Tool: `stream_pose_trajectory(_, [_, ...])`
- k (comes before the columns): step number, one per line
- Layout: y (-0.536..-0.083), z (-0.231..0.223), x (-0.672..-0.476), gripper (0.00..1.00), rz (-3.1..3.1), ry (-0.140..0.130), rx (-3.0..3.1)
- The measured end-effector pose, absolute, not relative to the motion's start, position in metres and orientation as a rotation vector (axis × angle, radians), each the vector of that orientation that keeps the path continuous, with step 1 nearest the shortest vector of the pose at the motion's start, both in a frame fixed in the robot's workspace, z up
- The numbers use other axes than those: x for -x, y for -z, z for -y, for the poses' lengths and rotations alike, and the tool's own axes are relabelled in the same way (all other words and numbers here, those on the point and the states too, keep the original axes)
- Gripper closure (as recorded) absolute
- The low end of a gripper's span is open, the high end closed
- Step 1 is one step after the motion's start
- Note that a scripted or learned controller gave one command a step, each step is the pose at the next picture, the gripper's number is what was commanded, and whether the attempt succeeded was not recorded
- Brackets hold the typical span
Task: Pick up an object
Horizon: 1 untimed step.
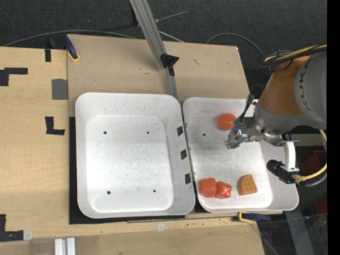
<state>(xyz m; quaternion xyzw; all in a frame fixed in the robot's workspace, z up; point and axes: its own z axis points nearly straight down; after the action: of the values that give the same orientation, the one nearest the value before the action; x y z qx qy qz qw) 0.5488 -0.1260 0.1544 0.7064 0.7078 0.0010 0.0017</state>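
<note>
Partial lettering shows on the grey arm casing at the frame's right edge; it cannot be read. The hand [234, 140] hangs over the right bin [212, 195], whether wide or narrow I cannot tell. An orange ball [226, 121] lies just upper left of it (touching or not is unclear). 2 red blocks [214, 188] and a tan waffle-like piece [247, 185] lie lower in that bin, well apart from the hand.

Reaches in from the right over the right bin [281, 203]: grey arm [311, 97] with orange band bent down toward the bin's middle, wrist tilted left. Gripper [234, 140] hangs low above the bin floor, pointing down, nothing visible between its tips.
</note>
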Motion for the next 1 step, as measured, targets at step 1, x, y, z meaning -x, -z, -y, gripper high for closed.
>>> stream_pose_trajectory(1, [-0.2071,0.1258,-0.5497,1.00,-2.221,-0.003,-2.217])
